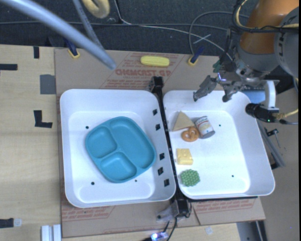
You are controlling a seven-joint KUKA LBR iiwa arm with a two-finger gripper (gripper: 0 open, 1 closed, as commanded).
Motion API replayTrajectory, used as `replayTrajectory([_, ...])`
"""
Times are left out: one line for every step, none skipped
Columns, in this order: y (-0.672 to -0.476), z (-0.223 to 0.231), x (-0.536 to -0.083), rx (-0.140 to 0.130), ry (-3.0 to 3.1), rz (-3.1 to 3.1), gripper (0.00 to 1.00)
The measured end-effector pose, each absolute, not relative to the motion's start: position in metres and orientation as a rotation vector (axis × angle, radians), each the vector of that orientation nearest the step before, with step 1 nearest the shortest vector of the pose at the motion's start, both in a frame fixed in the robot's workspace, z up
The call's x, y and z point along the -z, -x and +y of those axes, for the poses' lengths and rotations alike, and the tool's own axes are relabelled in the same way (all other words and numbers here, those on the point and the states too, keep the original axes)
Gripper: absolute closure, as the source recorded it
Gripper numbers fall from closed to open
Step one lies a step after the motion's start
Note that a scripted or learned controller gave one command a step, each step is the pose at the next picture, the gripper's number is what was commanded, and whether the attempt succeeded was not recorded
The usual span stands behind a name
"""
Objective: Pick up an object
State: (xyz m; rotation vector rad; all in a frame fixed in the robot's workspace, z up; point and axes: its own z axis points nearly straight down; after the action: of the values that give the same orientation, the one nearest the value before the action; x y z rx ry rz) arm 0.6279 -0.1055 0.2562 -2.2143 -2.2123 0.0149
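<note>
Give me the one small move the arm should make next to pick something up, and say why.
Probably shift the gripper toward the small silver can and lower it. The gripper hangs open over the far edge of the right white bin, gripping nothing, and the can lies nearest, beside the brown pretzel and the tan wedge. The close neighbours may crowd the grasp.

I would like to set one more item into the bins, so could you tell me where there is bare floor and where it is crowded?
Right bin: bare along its right half and near edge, right of the can and green item. Its left side is crowded: wedge, pretzel, cheese cube. Left bin: the blue tray fills the middle, leaving bare strips along the far edge and corners. The gripper hangs open over the right bin's far edge.
</note>
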Motion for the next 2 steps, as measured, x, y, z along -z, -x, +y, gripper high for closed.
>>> replayTrajectory([-0.63, -0.105, -0.265, -0.001, 2.219, -2.223, 0.0])
replayTrajectory([-0.62, -0.1, -0.211, -0.007, 2.217, -2.221, 0.0])
